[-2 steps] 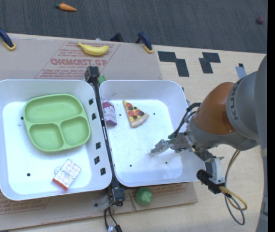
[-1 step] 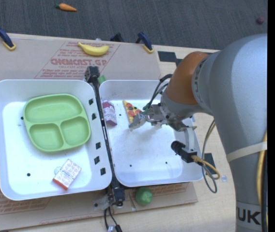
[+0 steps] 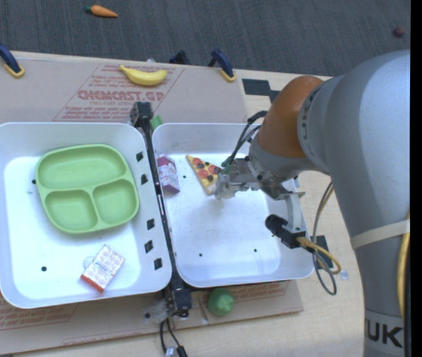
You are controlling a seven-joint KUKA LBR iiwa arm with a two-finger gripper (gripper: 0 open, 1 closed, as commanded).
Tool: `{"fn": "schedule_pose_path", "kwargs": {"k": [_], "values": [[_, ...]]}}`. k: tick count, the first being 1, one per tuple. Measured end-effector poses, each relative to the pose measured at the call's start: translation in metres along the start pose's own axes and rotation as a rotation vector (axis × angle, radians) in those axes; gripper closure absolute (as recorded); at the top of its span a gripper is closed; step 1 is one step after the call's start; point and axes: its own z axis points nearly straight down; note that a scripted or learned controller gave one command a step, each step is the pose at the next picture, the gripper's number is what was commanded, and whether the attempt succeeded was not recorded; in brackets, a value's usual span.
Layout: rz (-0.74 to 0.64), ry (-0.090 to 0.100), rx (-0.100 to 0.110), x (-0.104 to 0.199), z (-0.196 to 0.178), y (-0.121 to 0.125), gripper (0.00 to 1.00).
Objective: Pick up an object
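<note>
In the right bin [image 3: 226, 270] lie a pizza slice [image 3: 203, 171] and a small maroon packet [image 3: 168, 174], both near its far left part. My gripper [image 3: 224, 187] hangs just right of the pizza slice, its tip at the slice's near end. The wrist hides the fingers. The left bin [image 3: 18, 274] holds a green divided plate [image 3: 87, 187] and a red-and-white packet [image 3: 102, 267] near its front.
A yellow banana [image 3: 144, 74] lies on the cardboard behind the bins. A green ball [image 3: 221, 301] sits in front of the right bin. An orange carrot [image 3: 102, 10] lies on the floor beyond. Blue clamps [image 3: 7, 58] hold the cardboard's back edge.
</note>
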Motion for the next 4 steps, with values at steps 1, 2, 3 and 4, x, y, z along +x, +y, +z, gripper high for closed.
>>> {"fn": "schedule_pose_path", "kwargs": {"k": [1,2,3,4], "values": [[0.000,0.000,0.000,0.000,0.000,0.000,0.00],[0.004,-0.001,0.000,-0.018,0.011,-0.059,0.00],[-0.001,-0.001,0.000,-0.017,0.000,-0.059,1.00],[-0.003,-0.002,0.001,-0.017,0.000,-0.059,0.00]]}}
